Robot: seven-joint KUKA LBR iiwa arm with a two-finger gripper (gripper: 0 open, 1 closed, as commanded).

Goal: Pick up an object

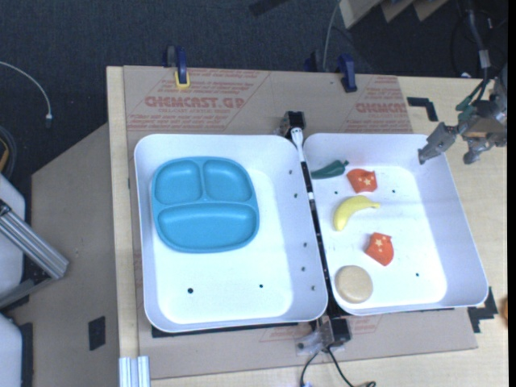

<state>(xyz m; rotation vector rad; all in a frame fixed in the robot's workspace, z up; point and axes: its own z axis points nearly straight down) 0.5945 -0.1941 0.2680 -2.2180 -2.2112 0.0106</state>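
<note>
A blue plate in a white bin; yellow banana, red strawberries, green pepper, beige cookie.

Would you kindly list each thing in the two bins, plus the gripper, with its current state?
Blue plate: flat in the left bin, compartments bare.
Green pepper: lying at the right bin far edge.
Upper strawberry: lying loose.
Banana: on its side.
Lower strawberry: lying loose.
Bun: flat, near corner.
Gripper: open, holding nothing, above the right bin's far right corner.
</note>
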